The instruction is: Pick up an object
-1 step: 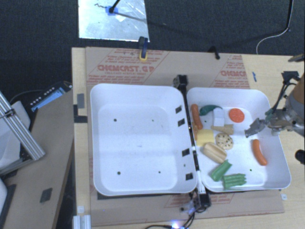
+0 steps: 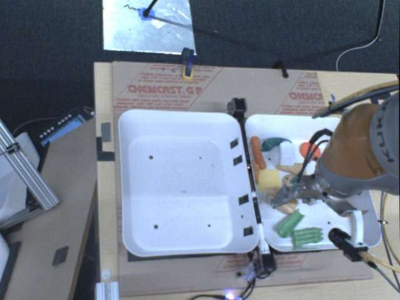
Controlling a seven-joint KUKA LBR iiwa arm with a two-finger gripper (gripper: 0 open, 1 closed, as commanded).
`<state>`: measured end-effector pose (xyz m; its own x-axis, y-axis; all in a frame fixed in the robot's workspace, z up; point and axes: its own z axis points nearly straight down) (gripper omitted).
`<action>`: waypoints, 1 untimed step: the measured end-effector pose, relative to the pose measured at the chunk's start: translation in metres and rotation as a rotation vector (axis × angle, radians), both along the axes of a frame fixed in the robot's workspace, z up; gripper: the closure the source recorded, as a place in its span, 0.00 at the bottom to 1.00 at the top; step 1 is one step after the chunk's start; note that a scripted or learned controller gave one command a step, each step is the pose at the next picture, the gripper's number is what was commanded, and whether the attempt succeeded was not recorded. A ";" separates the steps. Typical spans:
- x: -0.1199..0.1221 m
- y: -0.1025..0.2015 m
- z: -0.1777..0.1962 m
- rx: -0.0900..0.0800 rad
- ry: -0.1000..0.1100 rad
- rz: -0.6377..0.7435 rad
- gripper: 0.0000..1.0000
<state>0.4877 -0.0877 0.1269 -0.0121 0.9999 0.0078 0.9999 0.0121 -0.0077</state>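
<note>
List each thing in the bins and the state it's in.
Claw: low in the right bin, over the toys.
Yellow toy: lying flat, beside the claw.
Orange carrot: lying along the divider.
Green pieces: lying flat, near the front edge.

arm [image 2: 359, 145]: cut off at right edge | right bin [image 2: 265, 127]: far side hidden under arm

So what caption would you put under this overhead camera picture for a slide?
Robot arm's gripper low in the right bin among a yellow piece, orange stick and green pieces.
</note>
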 end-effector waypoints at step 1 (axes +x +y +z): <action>0.003 -0.008 0.014 -0.008 -0.011 -0.008 1.00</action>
